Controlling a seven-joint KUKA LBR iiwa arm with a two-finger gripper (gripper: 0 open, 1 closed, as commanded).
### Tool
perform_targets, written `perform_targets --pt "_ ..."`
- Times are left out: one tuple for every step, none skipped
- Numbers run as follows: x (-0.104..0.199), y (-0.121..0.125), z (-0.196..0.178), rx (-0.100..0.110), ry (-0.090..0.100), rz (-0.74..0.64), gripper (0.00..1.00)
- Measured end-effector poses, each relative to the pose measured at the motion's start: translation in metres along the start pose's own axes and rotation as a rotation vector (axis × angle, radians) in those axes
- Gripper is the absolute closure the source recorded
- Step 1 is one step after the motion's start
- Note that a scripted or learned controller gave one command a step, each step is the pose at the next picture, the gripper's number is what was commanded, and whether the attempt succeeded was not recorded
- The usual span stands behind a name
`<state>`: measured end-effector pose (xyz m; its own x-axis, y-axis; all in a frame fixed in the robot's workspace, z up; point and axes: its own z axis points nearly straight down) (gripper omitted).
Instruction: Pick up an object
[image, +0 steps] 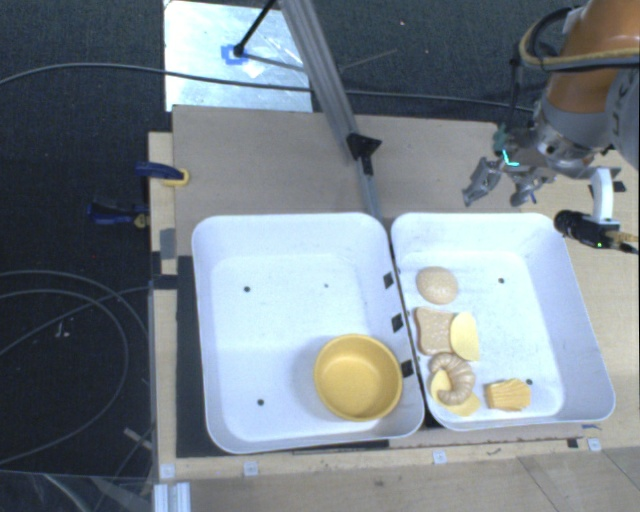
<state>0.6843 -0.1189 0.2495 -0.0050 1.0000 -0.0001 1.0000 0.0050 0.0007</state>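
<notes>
The right bin (560, 300) holds several pale food-like items: a round bun (437, 285), a toast slice (433, 330), a yellow chip-like piece (465, 336), a curled croissant shape (453, 378) and a small yellow wedge (509, 395). A yellow bowl (357, 376) sits in the left bin (250, 300) near its front right corner. My gripper (503, 186) hovers above the bench just beyond the right bin's far rim, fingers spread open with nothing between them.
A slanted metal pole (335, 90) crosses the back of the bench and ends at a black bracket (364, 147). Blue and yellow clamps (150, 175) grip the bench's left edge. Cables lie on the dark floor to the left.
</notes>
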Motion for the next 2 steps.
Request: perform_targets --pt "0.000 0.000 -0.001 -0.002 0.000 0.000 0.00" --pt "-0.006 0.006 0.057 0.001 -0.001 0.003 0.00"
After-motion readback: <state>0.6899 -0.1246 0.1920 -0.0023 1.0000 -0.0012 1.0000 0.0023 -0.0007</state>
